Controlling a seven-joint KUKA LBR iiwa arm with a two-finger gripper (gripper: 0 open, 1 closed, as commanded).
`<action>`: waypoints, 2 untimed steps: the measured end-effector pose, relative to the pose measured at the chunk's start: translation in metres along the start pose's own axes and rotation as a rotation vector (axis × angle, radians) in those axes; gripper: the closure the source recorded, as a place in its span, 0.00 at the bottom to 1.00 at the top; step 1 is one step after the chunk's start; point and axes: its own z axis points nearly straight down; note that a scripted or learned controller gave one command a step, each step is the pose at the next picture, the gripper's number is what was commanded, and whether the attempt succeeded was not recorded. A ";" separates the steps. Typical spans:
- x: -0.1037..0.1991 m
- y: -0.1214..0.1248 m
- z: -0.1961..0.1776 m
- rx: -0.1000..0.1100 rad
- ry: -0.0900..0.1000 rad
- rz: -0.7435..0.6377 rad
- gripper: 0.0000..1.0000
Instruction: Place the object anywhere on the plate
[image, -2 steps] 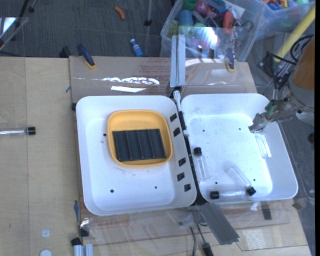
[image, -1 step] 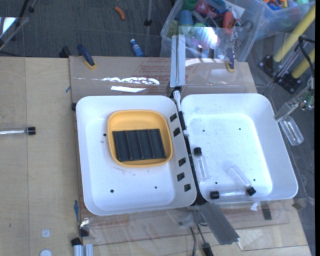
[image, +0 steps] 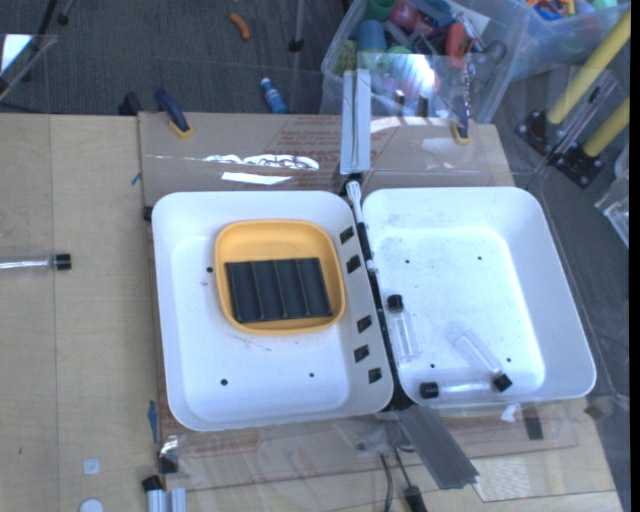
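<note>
A yellow, rounded-square plate sits in the left white bin, a little behind its middle. A dark grey ribbed rectangular block lies flat on the plate and covers most of its floor. In the right white bin lie three clear tubes with black caps. One tube is by the left wall, one lies slanted near the front, and one rests along the front wall.
Black clips line the seam between the bins. A clear box of colourful toys stands behind the right bin. On the wooden bench, a capped tube lies far left. Small items sit at the front left.
</note>
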 end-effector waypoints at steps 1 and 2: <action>0.000 0.005 -0.051 -0.001 -0.001 -0.193 1.00; -0.015 0.025 -0.056 -0.002 -0.002 -0.384 1.00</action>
